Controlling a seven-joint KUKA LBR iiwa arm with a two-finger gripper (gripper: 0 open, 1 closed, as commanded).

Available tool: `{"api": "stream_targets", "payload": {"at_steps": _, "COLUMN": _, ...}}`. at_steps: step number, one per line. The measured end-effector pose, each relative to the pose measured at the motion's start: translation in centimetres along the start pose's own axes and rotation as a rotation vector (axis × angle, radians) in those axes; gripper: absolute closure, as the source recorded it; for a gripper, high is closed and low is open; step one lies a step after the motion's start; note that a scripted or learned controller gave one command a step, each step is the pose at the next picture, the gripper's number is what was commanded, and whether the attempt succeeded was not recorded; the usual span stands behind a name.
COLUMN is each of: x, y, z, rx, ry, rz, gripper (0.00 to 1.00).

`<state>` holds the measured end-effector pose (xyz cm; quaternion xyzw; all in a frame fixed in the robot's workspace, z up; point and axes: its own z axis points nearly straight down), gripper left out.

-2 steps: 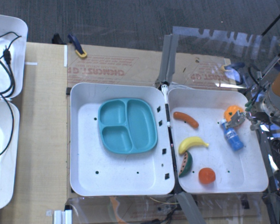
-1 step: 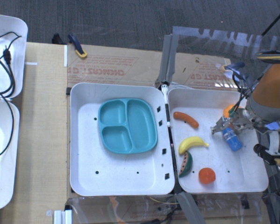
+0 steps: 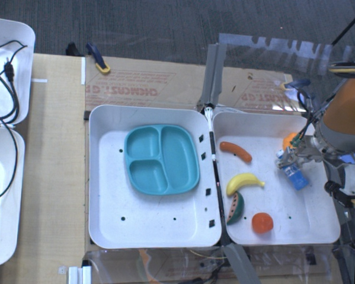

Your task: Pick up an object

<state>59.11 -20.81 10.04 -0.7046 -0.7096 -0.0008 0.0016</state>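
White plastic, far left of the frame: part of a rounded white unit (image 3: 1, 159) with black cables (image 3: 5, 82) looping across it.

Tan bench surface (image 3: 52, 161), left of centre. At its upper edge lies a small clamp (image 3: 97, 58) with blue handles and a yellow tip, resting at the corner of a brown cardboard sheet (image 3: 151, 83) with red reversed lettering.

Bin 1, left white bin (image 3: 102, 223), centre of the frame: holds 1 teal plate (image 3: 162, 159) with 3 compartments, lying flat in the upper middle of the bin.

Bin 2, right white bin (image 3: 303, 231), touching bin 1 along a shared edge. Contents, left to right:
- 1 watermelon slice (image 3: 236, 208), green rind, lower left of the bin.
- 1 sausage (image 3: 236, 150), orange-brown, upper left of the bin.
- 1 banana (image 3: 244, 182), yellow, between the sausage and the watermelon slice, just above the latter.
- 1 tomato (image 3: 262, 222), red-orange, lower centre, near the watermelon slice.
- 1 blue object (image 3: 297, 177), small and boxy, tilted, at the right of the bin.
- 1 orange object (image 3: 291, 141), partly hidden behind the gripper, upper right.

Gripper (image 3: 290, 157), right side of bin 2, directly above and against the blue object; whether its pincer is released or clenched cannot be told. The arm (image 3: 345, 114), grey with an orange band, enters from the right edge.
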Motion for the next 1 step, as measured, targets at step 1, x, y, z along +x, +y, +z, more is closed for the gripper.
{"api": "stream_targets", "payload": {"at_steps": 1, "x": 8.63, "y": 0.52, "z": -9.20, "rx": 0.000, "ry": -0.004, "rz": 0.005, "gripper": 1.00}}
